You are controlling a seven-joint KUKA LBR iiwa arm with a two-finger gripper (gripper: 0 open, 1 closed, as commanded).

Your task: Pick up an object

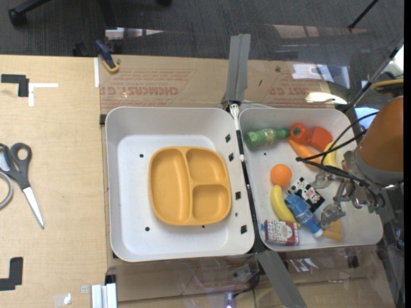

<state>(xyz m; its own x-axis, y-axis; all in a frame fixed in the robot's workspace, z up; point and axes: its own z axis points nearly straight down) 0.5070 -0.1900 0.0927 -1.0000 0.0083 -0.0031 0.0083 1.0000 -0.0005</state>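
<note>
The right bin (366,239) holds several small objects: a green bottle (266,135), an orange-red toy vegetable (309,138), an orange ball (280,174), a banana (280,204), a black-and-white patterned piece (304,190), a blue bottle (300,212), a red-and-white packet (281,232) and a tan wedge (334,231). My gripper (327,197) hangs low over the bin's right side, just right of the patterned piece and the blue bottle. It is open, and nothing is gripped between its fingers. The arm's orange band (385,140) covers part of the bin's right edge.
The left bin (122,191) holds a yellow divided plate (191,186). A grey divider bar (237,76) runs between the bins at the back. Scissors (22,178) lie on the wooden bench at far left. Cables (334,149) trail over the right bin.
</note>
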